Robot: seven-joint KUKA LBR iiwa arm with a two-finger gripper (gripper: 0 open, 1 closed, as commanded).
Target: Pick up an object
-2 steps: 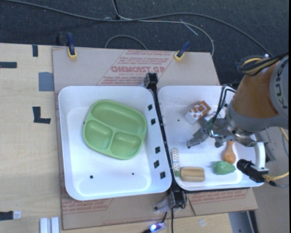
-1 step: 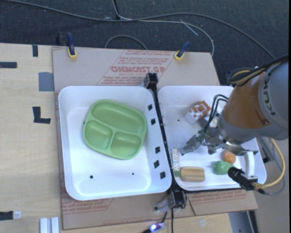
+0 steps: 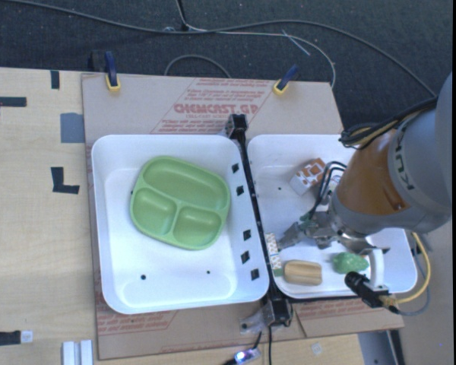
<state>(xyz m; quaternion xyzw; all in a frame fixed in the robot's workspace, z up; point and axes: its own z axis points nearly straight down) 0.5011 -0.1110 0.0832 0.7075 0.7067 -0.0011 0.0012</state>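
The right bin [image 3: 281, 154] holds three small things. A tan, roll-shaped block [image 3: 302, 272] lies near the front wall, and a green lumpy object [image 3: 349, 262] sits just to its right. A small white and orange object [image 3: 308, 175] rests toward the back. My gripper [image 3: 307, 233] hangs low over the middle of this bin, just above the tan block and left of the green object. Nothing can be seen held in it. The grey and orange arm [image 3: 380, 185] hides the bin's right part.
A green divided plate [image 3: 181, 202] lies in the left bin [image 3: 110, 280]. A black divider with clips [image 3: 247, 204] separates the bins. Both stand on a cardboard sheet [image 3: 205, 105] clamped at the back. Cables trail behind the bench.
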